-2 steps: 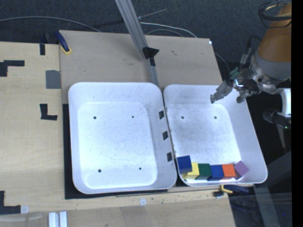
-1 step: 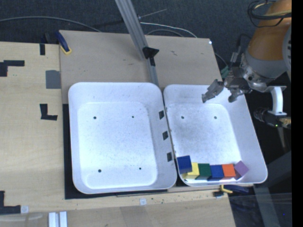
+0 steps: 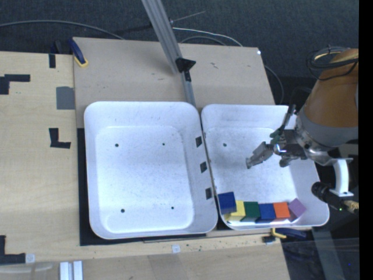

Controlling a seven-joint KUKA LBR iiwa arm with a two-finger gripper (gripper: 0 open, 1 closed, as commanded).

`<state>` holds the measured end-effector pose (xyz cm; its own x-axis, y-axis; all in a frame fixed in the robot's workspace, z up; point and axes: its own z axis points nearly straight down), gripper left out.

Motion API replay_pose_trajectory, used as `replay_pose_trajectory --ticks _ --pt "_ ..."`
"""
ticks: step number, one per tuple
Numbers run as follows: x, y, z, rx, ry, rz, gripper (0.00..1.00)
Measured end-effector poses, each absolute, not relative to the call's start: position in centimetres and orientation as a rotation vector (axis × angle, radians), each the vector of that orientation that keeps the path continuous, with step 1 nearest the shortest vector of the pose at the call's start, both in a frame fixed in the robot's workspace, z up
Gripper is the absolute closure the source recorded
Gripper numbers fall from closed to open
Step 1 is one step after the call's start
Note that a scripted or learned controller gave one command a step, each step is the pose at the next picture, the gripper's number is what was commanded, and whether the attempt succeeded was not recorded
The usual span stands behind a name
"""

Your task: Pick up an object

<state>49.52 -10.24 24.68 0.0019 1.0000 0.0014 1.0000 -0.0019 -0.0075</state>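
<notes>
Several small blocks lie in a row along the near wall of the right bin (image 3: 245, 118): a blue block (image 3: 227, 202) over a yellow one (image 3: 236, 215), then a green block (image 3: 252, 210), another blue block (image 3: 267, 212), an orange block (image 3: 281, 210) and a purple block (image 3: 296, 207). My gripper (image 3: 256, 156) hangs over the middle of the right bin, pointing left and down, well above and behind the row of blocks. Nothing shows between its fingers.
The left bin (image 3: 143, 168) sits beside the right one, with black clips on the shared wall. A slanted metal pole (image 3: 166, 34) rises behind the bins. The orange-banded arm (image 3: 332, 109) fills the right side.
</notes>
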Motion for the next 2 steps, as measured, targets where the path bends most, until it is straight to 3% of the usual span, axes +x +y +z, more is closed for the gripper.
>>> replay_pose_trajectory --ticks 1,2 --pt "49.8 -10.2 25.7 -2.219 -2.221 0.002 1.0" --pt "54.6 -16.1 21.4 -2.225 -2.219 0.006 1.0"
